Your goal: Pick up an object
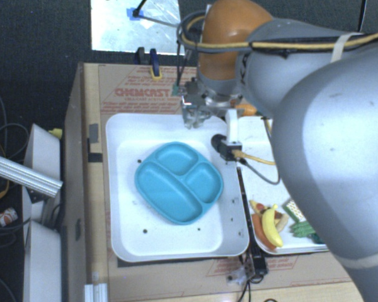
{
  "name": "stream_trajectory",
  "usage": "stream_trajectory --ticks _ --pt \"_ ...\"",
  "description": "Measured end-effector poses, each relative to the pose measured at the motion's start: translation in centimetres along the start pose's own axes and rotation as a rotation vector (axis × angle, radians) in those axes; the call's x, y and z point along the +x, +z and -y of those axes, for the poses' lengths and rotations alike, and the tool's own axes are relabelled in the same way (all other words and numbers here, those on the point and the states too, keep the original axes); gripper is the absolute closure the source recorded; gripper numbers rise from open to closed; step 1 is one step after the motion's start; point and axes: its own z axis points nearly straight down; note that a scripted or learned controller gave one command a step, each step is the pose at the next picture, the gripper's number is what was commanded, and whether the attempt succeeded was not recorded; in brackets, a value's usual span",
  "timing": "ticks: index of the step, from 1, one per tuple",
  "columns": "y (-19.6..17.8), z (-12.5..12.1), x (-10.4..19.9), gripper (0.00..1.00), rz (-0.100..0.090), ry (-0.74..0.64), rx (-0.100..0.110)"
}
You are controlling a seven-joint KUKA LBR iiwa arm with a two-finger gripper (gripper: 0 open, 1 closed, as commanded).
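While poised at left bin's (pixel 123 187) far edge: gripper (pixel 193 119), finger state unclear.
Blue tray (pixel 178 182) near fingers, apart; long axis running far-left to near-right.

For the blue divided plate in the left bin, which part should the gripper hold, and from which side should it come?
Probably the raised outer rim of the blue plate, on the far edge nearest the gripper, coming straight down with one finger inside the rim and one outside. The plate lies flat and wide in the left bin, so only its thin rim or the dividers would fit between two fingers.
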Motion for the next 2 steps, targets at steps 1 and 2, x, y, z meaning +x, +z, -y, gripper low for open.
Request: stream_trajectory --ticks 1,2 --pt "2.0 6.3 9.4 1.00 0.000 0.001 0.000" --pt "-11.1 2.0 8.1 1.00 0.000 0.000 -0.005"
